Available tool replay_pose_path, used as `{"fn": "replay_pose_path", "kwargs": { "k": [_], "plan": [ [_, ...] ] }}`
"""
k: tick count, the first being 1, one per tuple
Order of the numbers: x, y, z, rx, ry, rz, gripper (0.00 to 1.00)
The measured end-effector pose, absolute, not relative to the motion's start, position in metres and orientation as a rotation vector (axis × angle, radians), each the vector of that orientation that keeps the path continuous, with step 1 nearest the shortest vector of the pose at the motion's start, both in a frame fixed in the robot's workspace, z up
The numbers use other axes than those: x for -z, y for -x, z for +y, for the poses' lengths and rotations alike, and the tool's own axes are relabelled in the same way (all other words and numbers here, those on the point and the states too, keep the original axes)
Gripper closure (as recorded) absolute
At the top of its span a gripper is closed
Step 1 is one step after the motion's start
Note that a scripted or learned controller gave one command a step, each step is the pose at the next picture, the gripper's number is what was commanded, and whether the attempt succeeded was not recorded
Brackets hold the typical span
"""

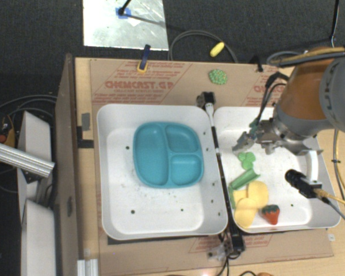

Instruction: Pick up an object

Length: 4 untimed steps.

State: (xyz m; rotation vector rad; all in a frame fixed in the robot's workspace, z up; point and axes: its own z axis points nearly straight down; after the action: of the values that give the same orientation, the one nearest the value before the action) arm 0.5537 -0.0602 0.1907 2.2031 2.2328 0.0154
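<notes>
Well, the grey arm comes in from the right and leans over the right bin. Its gripper hangs low over the left part of that bin, near the black bar that runs between the two bins. I cannot tell if the fingers are apart or together.

The things to pick up all lie in the right bin. A small green toy sits just under the gripper, so close that I cannot tell if they touch. Next to it, a bit nearer the front, is a long green toy that lies at a slant. It touches a pile of yellow toy food in the front left corner of the bin. A little red strawberry with a green top sits just beside the yellow pile, on its right.

The left bin holds a blue plate with three parts. The plate lies flat in the middle of the bin.

Both bins sit on a brown desk with red letters on it. A round green thing with bumps lies on the desk behind the bins, well apart from the toys. A blue and yellow clip sits at the back edge of the desk
</notes>
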Motion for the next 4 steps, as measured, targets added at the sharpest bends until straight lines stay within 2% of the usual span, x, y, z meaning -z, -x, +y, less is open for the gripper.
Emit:
{"fn": "replay_pose_path", "kwargs": {
  "k": [1, 2, 3, 4],
  "plan": [
    [-0.079, -0.57, -0.084, 0.003, -2.22, 2.222, 0.0],
    [-0.085, -0.567, -0.111, -0.001, -2.221, 2.219, 0.0],
    [-0.085, -0.495, -0.13, 0.005, -2.228, 2.22, 0.0],
    [-0.097, -0.5, -0.128, -0.005, -2.218, 2.221, 1.0]
  ]
}}
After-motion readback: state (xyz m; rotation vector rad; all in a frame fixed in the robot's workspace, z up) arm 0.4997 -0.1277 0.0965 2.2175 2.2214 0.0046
